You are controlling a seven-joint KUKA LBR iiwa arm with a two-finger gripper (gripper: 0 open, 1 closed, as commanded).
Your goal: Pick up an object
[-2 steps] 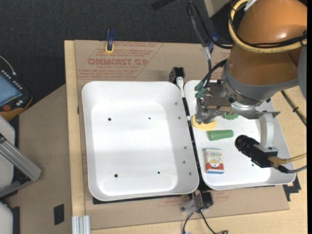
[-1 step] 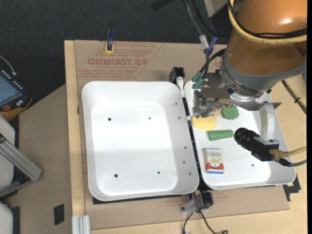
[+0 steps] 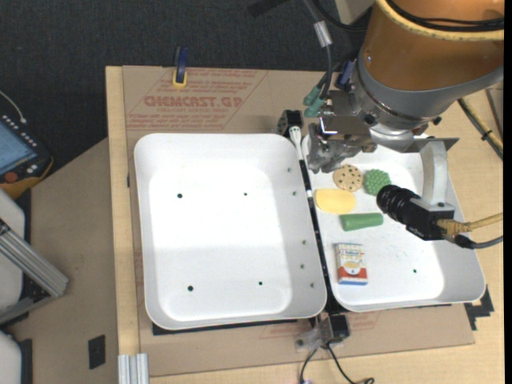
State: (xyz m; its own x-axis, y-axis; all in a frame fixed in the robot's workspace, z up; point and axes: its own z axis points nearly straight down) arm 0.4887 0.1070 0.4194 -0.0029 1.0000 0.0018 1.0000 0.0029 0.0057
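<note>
The arm reaches in from the upper right, and its gripper (image 3: 326, 157) hangs low over the back left corner of the right bin (image 3: 416, 290). Just right of the gripper lies a round tan cookie (image 3: 346, 178) with dark spots. Beside the cookie sits a bumpy green ball (image 3: 376, 182). In front of them lie a yellow oval piece (image 3: 335, 201) and a green rectangular block (image 3: 362, 221). A small red and white box (image 3: 351, 263) rests nearer the bin's front. Nothing shows between the fingers.
The left bin (image 3: 160, 214) sits beside the right one, on a brown cardboard sheet (image 3: 208, 94). A black cylindrical part (image 3: 404, 206) with a cable juts over the right bin. A blue clip (image 3: 182, 64) stands at the cardboard's back edge.
</note>
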